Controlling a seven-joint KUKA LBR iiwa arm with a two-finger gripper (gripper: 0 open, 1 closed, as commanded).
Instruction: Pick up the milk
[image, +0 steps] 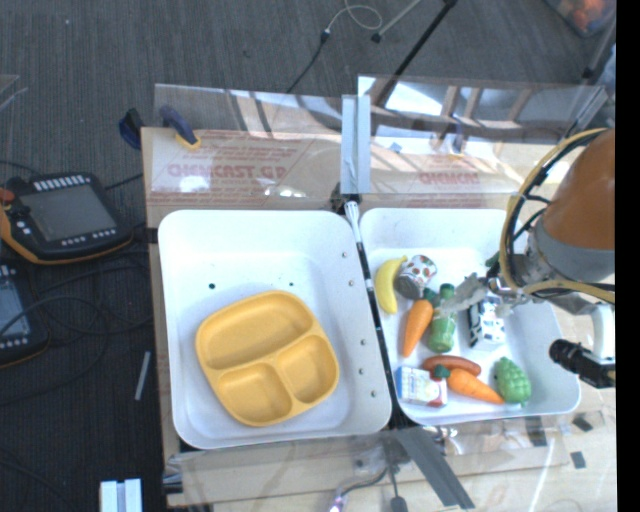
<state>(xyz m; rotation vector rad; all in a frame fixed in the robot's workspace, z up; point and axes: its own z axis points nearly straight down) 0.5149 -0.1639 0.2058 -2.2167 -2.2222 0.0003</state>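
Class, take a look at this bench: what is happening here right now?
A grey robot arm with an orange band reaches into the right white bin, its gripper low among toy foods. The small white and blue milk carton lies untouched near the bin's front. A yellow divided plate sits in the left white bin.

Milk carton (421, 386) hemmed — bin wall (392, 380) left, sausage (451, 364) and carrot (473, 386) right.

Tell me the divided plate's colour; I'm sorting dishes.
Yellow-orange all over, plain. The divided plate shows best in the camera view, in the left bin.
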